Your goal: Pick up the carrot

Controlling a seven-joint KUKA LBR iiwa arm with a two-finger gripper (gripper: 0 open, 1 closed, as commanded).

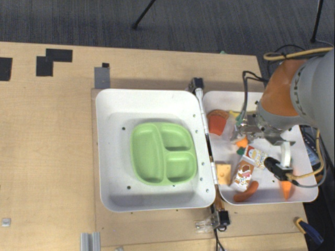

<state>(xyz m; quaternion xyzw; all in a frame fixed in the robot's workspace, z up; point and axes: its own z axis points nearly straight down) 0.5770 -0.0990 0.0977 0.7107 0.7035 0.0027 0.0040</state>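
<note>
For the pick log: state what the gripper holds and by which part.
Cannot be told: the gripper sits over an orange piece in the right bin.

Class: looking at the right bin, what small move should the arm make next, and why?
Probably a short descent: the gripper hangs right over the carrot in the right bin, with a snack packet close beside it.

text: none legible | printed packet (243,173): red and white graphics, lettering too small to read | second packet (255,156): print blurred, unreadable | tabletop (47,156): black marks, no characters
</note>
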